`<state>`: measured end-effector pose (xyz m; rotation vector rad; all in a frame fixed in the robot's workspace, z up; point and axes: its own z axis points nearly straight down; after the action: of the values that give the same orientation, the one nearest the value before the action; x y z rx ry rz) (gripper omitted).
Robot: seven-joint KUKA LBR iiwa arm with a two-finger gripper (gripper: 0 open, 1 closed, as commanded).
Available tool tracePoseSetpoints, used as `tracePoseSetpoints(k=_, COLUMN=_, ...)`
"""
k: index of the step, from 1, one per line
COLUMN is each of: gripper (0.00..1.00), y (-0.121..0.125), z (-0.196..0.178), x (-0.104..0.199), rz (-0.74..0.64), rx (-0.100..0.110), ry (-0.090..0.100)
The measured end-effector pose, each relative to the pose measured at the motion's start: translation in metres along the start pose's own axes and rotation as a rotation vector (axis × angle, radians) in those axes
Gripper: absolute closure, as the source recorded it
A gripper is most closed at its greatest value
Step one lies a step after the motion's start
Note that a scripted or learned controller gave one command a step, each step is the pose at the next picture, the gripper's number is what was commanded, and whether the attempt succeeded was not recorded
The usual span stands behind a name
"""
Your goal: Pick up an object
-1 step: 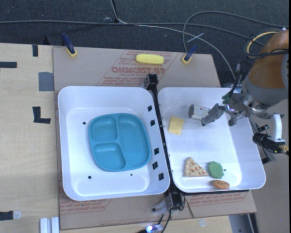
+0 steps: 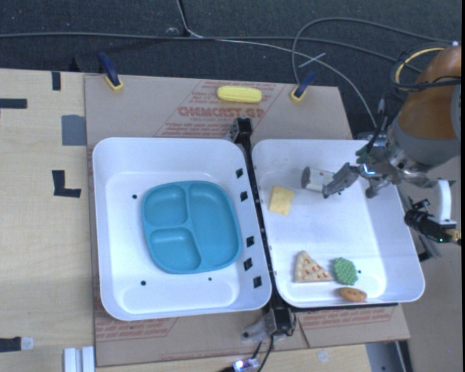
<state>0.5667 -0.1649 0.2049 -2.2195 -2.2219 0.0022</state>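
While the arm point(image 2: 426, 122) reaches in from the right over the right bin point(image 2: 372, 231), its claw point(image 2: 325, 182) hangs above the bin's upper middle, w/ two grey fingers point(image 2: 341, 180) pointing left. The fingers look parted, w/ a visible gap at the tips, and nothing sits between them, so it has hold of no object. A small grey tip piece shows at the left end, approx. level w/ the cheese.

The yellow cheese square point(image 2: 280, 200) lies flat on the bin floor, just left of and below the claw, near the divider between the bins. Cannot tell if the claw touches the floor. At the bin's front edge sit three more items: a pizza slice point(image 2: 310, 269), a green leafy piece point(image 2: 344, 270) just beside it on the right, and an orange-brown bit point(image 2: 353, 293) below that, near the rim.

Left bin point(image 2: 108, 177) holds a blue divided plate point(image 2: 191, 225), three sections, lying flat in the middle. A yellow banana-like thing point(image 2: 239, 94) rests on the cardboard point(image 2: 155, 107) behind the bins, between two blue-and-yellow clamps point(image 2: 108, 72).
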Motion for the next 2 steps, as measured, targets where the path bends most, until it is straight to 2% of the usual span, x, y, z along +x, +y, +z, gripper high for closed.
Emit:
tracePoseSetpoints(k=1, gripper=0.0, y=-0.005, z=0.044, x=0.002, rz=0.0, rx=0.004, ry=0.0)
tracePoseSetpoints(k=2, gripper=0.0, y=-0.003, z=0.108, x=0.003, rz=0.0, rx=0.005, ry=0.001)
